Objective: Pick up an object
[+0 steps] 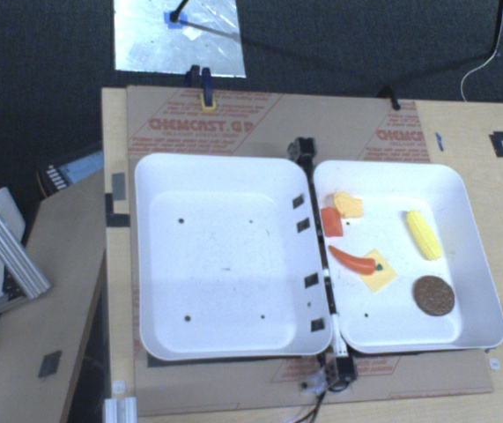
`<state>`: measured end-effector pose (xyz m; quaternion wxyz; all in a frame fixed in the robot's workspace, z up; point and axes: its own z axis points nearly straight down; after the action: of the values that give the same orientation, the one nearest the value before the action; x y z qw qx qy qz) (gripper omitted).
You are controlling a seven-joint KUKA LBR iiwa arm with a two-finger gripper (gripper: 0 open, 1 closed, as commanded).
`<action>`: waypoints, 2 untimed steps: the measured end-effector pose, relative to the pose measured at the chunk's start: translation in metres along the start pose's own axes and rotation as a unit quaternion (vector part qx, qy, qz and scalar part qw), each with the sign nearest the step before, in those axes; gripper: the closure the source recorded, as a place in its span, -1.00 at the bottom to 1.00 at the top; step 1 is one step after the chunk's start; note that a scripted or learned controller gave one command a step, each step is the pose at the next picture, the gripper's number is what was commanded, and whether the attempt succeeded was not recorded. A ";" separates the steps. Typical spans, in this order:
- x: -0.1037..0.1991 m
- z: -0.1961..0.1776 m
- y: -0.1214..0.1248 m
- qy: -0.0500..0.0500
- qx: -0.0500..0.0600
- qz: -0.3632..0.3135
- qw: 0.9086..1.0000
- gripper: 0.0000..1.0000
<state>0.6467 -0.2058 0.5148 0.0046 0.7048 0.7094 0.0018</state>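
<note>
nothing is picked yet — the corn cob [423,234] lies in the right bin [480,263], apart from the brown disc [433,295] nearer the bin's front corner, so the next move calls for bringing a claw, whose state i cannot tell, down over it.

You are looking down on a tan bench [75,236] that stands on a dark carpeted floor [339,33]. A brown cardboard sheet [260,122] printed with red lettering covers the bench top. A yellow and blue clamp [205,89] grips its far edge. A shiny metal plate [179,23] lies on the floor beyond the bench. A thin white cable [484,64] runs across the floor at upper right. An aluminium frame rail [4,241] crosses the left edge at a slant.
</note>
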 end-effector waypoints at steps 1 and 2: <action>0.000 -0.009 0.000 0.000 0.000 -0.002 1.000 1.00; 0.001 0.074 0.022 0.002 0.006 0.000 1.000 1.00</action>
<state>0.6694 -0.2054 0.4408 -0.0011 0.7045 0.7097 -0.0009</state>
